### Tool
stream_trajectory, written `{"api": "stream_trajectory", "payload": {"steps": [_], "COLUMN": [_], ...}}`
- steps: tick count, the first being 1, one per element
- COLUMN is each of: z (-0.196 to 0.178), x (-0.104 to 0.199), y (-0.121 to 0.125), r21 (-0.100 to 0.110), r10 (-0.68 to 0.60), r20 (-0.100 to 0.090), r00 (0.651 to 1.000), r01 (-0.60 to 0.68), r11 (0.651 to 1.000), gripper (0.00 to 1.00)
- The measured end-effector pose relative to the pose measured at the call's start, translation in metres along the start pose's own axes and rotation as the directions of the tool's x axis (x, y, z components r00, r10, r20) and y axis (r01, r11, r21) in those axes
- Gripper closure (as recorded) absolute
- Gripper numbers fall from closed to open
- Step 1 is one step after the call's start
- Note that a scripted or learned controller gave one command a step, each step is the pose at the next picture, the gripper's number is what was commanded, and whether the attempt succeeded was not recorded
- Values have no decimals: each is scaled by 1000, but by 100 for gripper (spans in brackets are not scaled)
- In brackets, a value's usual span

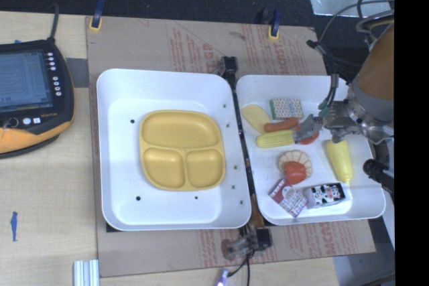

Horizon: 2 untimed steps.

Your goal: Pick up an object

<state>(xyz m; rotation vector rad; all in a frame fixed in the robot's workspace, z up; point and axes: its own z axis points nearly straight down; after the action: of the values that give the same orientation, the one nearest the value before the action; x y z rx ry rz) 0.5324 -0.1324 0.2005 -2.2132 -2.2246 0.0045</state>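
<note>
Arm (375, 77) from right, gripper (310, 128) low over right bin (375, 207)

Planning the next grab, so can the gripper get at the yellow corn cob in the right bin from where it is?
Probably yes. The gripper hangs just beside the corn cob in the right bin. Nothing lies on top of the cob, though an orange carrot crowds it.
</note>
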Motion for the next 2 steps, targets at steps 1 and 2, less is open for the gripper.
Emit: {"api": "stream_trajectory", "payload": {"steps": [1, 2], "z": [108, 108], "x": [24, 19], "y": [-29, 31], "r21": [-3, -2], "r10": [-2, 1], "r20": [1, 0], "r00": [1000, 1000], "r01": [2, -1], "r11": [1000, 1000], "gripper": [0, 0]}}
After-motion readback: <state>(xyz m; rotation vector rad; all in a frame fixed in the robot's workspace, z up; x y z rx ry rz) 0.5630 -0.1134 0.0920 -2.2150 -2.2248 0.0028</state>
